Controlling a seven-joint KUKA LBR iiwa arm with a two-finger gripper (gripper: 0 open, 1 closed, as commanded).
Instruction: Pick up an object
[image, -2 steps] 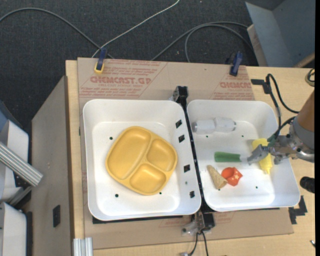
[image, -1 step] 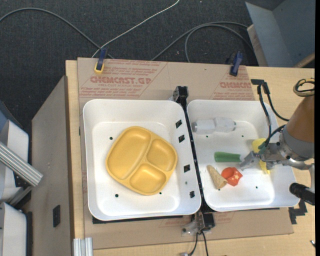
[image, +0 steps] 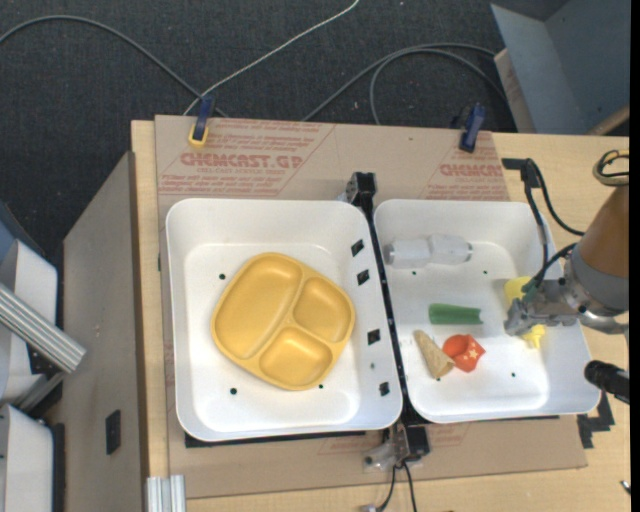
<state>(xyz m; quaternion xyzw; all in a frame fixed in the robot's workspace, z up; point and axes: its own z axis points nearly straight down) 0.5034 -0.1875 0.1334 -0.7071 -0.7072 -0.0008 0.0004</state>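
- While gripper (image: 527, 322) sits low at right bin's (image: 480, 405) right side, touching yellow piece (image: 516, 290)
- cannot tell its state
- green block (image: 455, 314) lies just left, long axis left-right

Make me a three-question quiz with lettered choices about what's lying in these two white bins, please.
1. Where is the yellow divided plate?
A. left bin
B. right bin
C. on the cardboard

2. What colour is the long block in the right bin?
A. blue
B. green
C. black

3. How does the red piece lie relative to the tan wedge?
A. in the other bin
B. stacked on top
C. right beside it

Answers: 1 A, the plate sits in the left bin. 2 B, the block is plainly green. 3 C, both lie side by side near the right bin's front.
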